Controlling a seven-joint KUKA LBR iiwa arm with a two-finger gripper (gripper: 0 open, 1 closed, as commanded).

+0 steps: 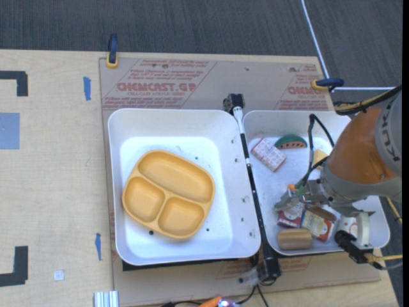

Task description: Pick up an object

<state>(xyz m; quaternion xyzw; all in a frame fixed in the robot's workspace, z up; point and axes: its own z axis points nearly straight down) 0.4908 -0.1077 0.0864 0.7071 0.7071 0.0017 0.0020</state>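
Clutter in the right bin [383,232] sits under the gripper [295,200], and that bin serves as the landmark. At its near wall lies a tan wooden block [294,239], with a small white and green carton [317,225] and a red packet [289,217] just behind it. The gripper hangs low over this heap, its metal fingers [285,201] pointing toward the bin's left wall. Whether they stand apart or together cannot be told, since they blur into the items beneath, and nothing is plainly between them. Farther back in the bin rests a pink wafer [267,153], and beyond it, near the far wall, a watermelon slice [291,142]. Left of the right bin, the second bin [121,123] carries a yellow divided plate [167,194].

The step in hand looks like the descent onto a piece in the near heap. To do it well, the arm [361,152] should likely centre on one single piece, the packet or the carton, rather than straddle two. It should go down straight, close firmly and lift slowly, because tightly packed neighbours may drag along or knock the piece loose.
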